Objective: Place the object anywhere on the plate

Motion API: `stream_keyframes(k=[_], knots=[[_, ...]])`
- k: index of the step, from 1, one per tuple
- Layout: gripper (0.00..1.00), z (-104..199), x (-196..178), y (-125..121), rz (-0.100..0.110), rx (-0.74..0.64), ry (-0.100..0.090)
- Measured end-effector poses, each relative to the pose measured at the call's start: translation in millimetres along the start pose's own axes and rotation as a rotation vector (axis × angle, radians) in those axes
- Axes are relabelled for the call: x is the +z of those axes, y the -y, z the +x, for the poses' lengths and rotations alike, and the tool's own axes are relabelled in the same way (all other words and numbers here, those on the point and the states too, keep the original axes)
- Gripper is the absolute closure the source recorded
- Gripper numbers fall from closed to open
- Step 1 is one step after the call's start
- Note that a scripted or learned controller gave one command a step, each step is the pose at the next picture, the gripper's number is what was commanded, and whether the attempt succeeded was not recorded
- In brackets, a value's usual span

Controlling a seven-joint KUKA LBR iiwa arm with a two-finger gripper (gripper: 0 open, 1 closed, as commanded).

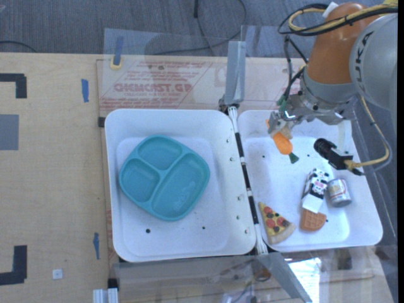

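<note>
A teal plate (165, 177) with three compartments lies in the left bin (126, 235). An orange toy carrot (283, 144) with a green tip lies slanted in the upper left part of the right bin (366, 232). My gripper (280, 122) is directly over the carrot's upper end, at or touching it. The wrist hides the contact, so a grasp cannot be confirmed. The plate has nothing on it.
In the right bin's lower part are a toy pizza slice (276, 221), a waffle-coloured piece (312, 219), a black-and-white carton (318, 185) and a small silver can (339, 192). A ridge (243, 182) divides the two bins.
</note>
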State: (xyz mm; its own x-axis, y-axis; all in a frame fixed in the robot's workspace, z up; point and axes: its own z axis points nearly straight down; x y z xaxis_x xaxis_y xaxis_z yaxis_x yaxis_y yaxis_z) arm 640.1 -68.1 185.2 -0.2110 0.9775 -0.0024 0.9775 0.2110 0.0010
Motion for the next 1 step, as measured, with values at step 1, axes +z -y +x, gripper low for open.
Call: stream_keyframes(k=[1], knots=[[1.0,79.2,0.2,17.1,0.001,-0.066,-0.003]])
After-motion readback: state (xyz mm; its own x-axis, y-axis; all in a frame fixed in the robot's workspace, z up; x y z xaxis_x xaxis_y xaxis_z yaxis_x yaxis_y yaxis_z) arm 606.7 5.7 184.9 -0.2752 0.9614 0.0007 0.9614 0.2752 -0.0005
